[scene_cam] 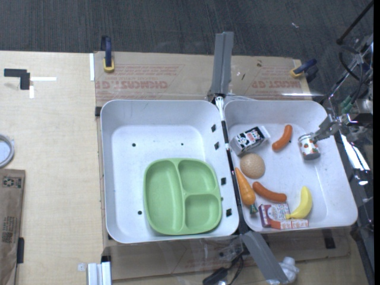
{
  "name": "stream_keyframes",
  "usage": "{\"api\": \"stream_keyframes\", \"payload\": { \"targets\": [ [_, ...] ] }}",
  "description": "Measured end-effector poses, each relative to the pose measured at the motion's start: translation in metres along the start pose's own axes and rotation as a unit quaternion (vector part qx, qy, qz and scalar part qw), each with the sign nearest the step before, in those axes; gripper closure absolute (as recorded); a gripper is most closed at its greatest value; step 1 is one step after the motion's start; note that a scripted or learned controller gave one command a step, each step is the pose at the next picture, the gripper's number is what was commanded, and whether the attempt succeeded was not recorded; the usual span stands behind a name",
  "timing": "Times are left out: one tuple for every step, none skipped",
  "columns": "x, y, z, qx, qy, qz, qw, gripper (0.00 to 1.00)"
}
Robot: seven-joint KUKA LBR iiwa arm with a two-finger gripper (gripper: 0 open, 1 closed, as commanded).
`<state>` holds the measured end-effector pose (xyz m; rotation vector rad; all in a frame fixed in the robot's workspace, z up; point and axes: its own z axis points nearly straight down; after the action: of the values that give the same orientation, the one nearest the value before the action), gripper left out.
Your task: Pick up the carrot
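The carrot [243, 186] is orange and tapered, with a small green top at its near end. It lies along the left wall of the right bin [332, 218], just below a tan egg-shaped thing [252, 165]. My gripper [322, 133] reaches in from the right edge and hangs over the far right part of that bin, right beside a small can [309, 147]. It is far from the carrot and nothing shows held in it.
Around the carrot lie an orange-red sausage [270, 190], a juice box [276, 215], a banana [303, 202], a black-and-white milk carton [249, 139] and a second sausage [282, 137]. The left bin [119, 159] holds a green divided plate [183, 196].
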<state>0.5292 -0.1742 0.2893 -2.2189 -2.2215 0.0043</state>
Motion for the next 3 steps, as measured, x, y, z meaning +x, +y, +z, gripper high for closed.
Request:
{"api": "stream_keyframes", "payload": {
  "targets": [
    [0.008,-0.052,0.124,0.0,0.001,-0.015,0.9999,0.0],
    [0.027,-0.025,0.199,0.0,0.001,-0.073,0.9973,0.0],
    [0.005,0.068,0.197,-0.002,0.0,-0.183,0.9831,0.0]
  ]
}}
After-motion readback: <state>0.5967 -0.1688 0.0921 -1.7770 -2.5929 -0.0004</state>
